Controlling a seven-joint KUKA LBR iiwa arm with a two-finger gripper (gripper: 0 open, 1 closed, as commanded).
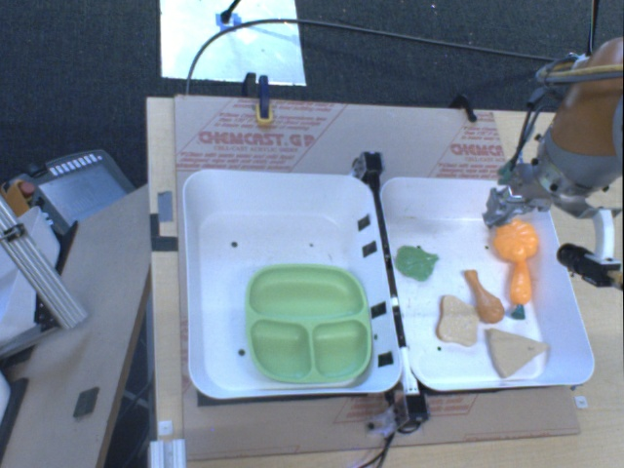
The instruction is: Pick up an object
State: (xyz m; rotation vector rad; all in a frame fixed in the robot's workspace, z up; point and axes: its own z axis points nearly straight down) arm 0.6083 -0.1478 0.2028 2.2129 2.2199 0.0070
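**Orange toy under the gripper, right bin's far right side**

Orange toy [516,252] (carrot-like, round head, tapering tail) lying in the right bin [439,198] near its right wall, head toward the far edge. Gripper [507,206] hovering just above that head; cannot tell from this slant how the end effector stands, nor whether anything is pinched. Probably an approach, grasp not yet made.

To do well: come straight down over the round head, close across the narrow width, lift clear of the right wall.

Nearby: drumstick toy [482,296] just beside the tail, bread slice [457,321] and wedge [512,350] toward the near edge, green leaf [416,262] near the left wall. Drumstick most likely to get nudged. Green divided plate [309,322] in the left bin [224,222], well apart.
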